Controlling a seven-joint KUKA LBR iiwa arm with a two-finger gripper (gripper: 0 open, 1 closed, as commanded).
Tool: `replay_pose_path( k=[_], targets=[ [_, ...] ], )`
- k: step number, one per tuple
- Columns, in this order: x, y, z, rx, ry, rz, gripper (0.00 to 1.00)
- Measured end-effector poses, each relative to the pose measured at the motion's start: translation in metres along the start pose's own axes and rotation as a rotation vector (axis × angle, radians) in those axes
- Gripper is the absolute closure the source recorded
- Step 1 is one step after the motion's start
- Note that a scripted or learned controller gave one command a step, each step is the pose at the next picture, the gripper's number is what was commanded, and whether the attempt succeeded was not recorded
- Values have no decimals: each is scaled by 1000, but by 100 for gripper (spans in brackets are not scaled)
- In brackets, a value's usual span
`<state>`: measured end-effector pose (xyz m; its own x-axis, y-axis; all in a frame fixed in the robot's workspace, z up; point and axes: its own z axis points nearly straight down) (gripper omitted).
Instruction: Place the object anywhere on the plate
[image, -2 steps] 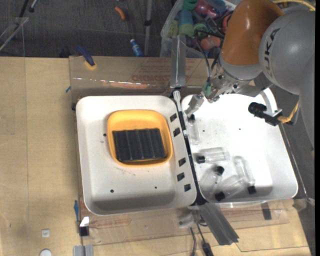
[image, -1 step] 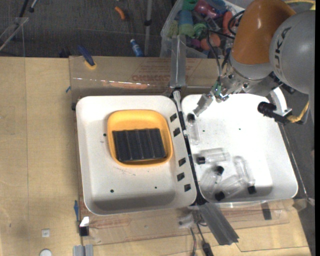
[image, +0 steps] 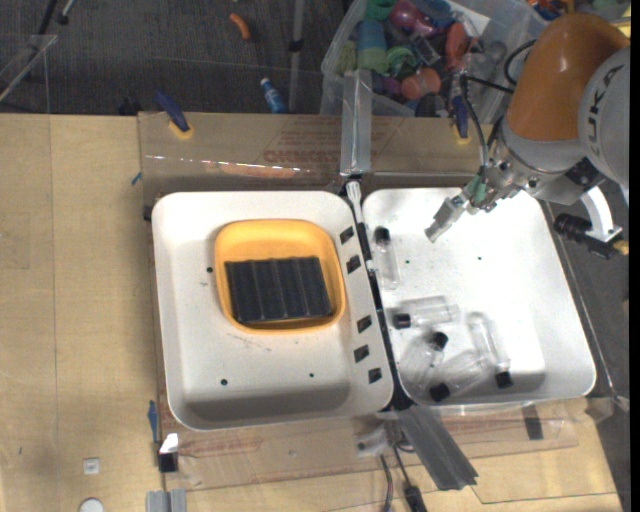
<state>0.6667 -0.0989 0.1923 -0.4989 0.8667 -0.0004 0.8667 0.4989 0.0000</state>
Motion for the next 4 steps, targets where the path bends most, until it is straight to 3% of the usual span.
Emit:
replay_pose_path(
  k=[1, 2, 3, 4],
  targets=[
    [-42, -23, -35, -5, -5, -182, 0],
    [-105, -69, -52, -5, -8, -471, 0],
    [-101, -70, -56, -5, -6, -676, 0],
    [-101, -66, -39, -3, -3, -755, 0]
  ],
)
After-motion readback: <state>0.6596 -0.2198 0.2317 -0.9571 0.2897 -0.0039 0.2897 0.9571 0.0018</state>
